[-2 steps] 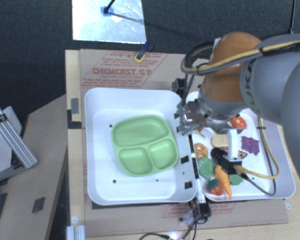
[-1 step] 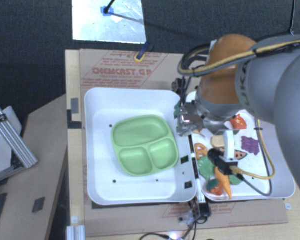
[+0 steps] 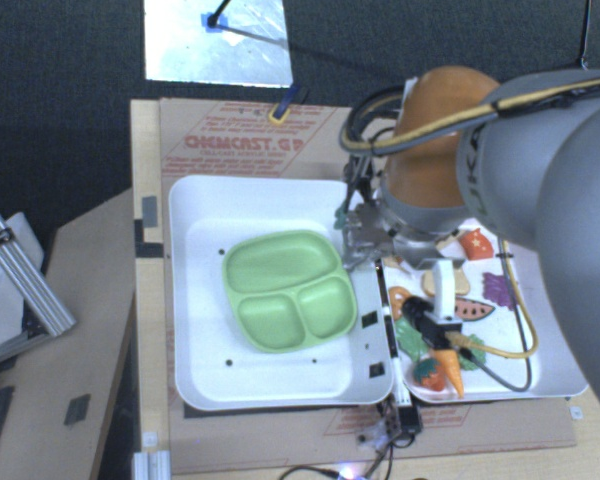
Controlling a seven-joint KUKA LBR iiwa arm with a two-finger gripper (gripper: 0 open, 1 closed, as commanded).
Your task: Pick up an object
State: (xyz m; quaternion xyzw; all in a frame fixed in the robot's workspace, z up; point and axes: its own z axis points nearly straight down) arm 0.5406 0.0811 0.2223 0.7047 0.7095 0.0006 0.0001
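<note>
My gripper hangs over the inner edge of the left bin, just right of a green divided plate that lies flat in that bin. In the right bin, partly hidden by the arm, lie several toy foods: a red piece, purple grapes, a watermelon slice, a pale bread-like piece, an orange carrot and a green leafy piece. I see nothing held.
The ridge between the two bins runs under the gripper. Both bins rest on a cardboard sheet. A shiny foil square lies at the back. The grey arm covers the right bin's far part.
</note>
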